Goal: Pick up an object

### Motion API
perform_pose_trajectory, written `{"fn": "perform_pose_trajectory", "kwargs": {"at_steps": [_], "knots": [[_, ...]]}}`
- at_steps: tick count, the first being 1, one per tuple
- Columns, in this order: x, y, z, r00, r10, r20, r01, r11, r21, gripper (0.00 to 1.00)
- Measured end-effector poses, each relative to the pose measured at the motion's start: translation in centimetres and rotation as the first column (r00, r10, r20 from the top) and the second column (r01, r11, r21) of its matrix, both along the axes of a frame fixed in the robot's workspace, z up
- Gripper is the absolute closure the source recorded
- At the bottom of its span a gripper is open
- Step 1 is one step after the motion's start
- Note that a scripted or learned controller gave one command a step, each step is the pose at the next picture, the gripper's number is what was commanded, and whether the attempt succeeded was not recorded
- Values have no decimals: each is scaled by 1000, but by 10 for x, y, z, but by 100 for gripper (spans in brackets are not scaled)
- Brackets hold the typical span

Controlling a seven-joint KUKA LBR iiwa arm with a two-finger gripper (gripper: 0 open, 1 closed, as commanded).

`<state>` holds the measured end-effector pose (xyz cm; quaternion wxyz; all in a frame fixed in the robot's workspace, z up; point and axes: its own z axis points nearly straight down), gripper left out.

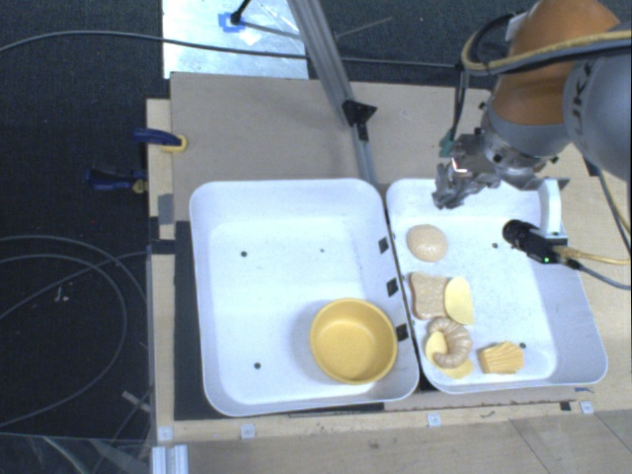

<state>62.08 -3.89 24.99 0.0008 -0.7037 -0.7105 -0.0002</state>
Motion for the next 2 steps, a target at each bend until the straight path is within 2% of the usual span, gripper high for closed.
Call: {"fn": "perform_pose_trajectory", "kwargs": {"at_steps": [1, 2], "knots": [[-14, 47, 5, 1000, 0, 1, 0, 1000, 0, 100], [-34, 106, 2, 1000, 2, 0, -2, 1000, 1, 100]]}}
